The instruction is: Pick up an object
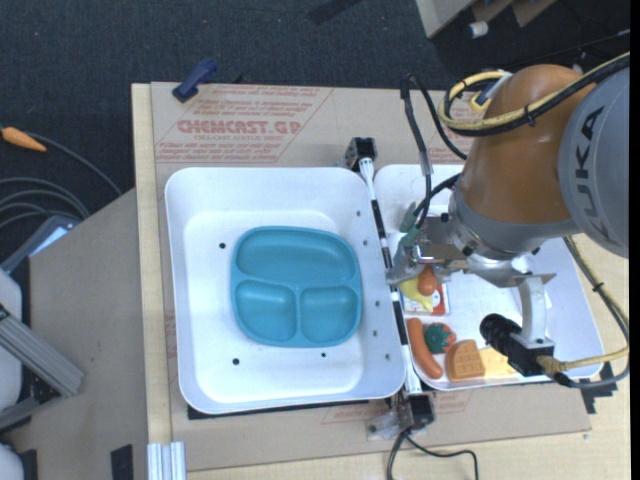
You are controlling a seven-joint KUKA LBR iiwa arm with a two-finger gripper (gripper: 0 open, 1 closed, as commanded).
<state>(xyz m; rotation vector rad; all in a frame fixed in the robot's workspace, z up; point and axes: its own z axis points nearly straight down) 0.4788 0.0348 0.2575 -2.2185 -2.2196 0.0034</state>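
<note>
blue tray point(296, 286): matt plastic; white bins point(190, 268): smooth, probably plastic

Red print reading "CHEMCAST G P" stands on the worktop's brown sheet point(240, 128), up-left of the gripper point(415, 258); smaller lines beneath are unreadable.

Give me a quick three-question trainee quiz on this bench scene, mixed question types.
1. True or false: the blue tray lies in the left bin.
2. Multiple choice: the arm hangs over A) the left bin, B) the right bin, C) the floor.
3. Fill in: the tray has ___ compartments.

Key: 1 true; 2 B; 3 three.
</note>
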